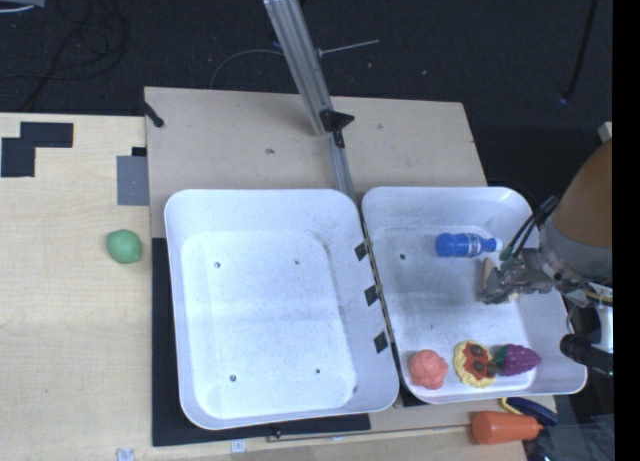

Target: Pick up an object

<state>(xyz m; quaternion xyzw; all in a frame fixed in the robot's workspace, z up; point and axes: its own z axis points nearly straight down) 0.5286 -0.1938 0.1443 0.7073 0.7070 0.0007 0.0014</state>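
The right bin [430,204] holds a blue bottle [464,245] lying on its side near the back. A salmon-pink lump [428,369], a yellow and red toy [474,362] and a purple grape bunch [517,358] lie along its front edge. My gripper [496,287] hangs low over the right side of this bin, just in front of and to the right of the bottle. The arm's orange band [590,199] shows at the right edge. I see nothing held between the fingers.
The left bin [190,214] sits beside the right one, with black clips [371,294] along their shared rim. A green ball [125,246] lies on the bench to the left. An orange carrot-like toy [505,427] lies in front of the right bin. A metal rail [305,54] slants up behind.
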